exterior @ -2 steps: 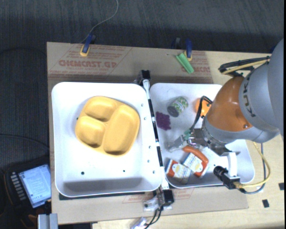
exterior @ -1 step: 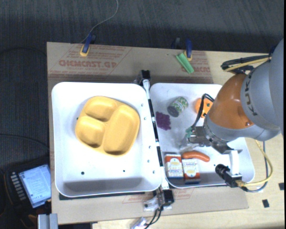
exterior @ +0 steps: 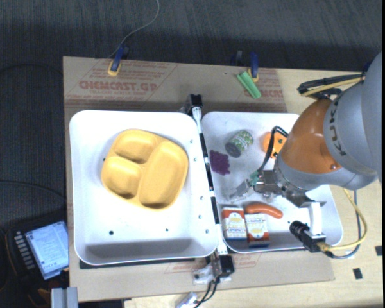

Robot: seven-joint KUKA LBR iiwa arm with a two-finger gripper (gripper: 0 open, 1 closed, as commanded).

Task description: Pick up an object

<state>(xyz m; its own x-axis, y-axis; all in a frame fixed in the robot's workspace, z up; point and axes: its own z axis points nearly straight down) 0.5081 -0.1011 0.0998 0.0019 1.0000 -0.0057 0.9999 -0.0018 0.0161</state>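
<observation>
The arm reaches in from the right, its orange band over the right bin (exterior: pixel 337 226). The hand (exterior: pixel 251 186) sits low in that bin; whether it is open or grips anything cannot be told. Just near of it lies an orange sausage-shaped toy (exterior: pixel 264 210), with 2 small boxes (exterior: pixel 246 226) at the near wall. A purple cluster (exterior: pixel 219 163) and a small can (exterior: pixel 239 142) lie farther back. The left bin (exterior: pixel 90 230) holds a yellow moulded tray (exterior: pixel 145 168).
</observation>
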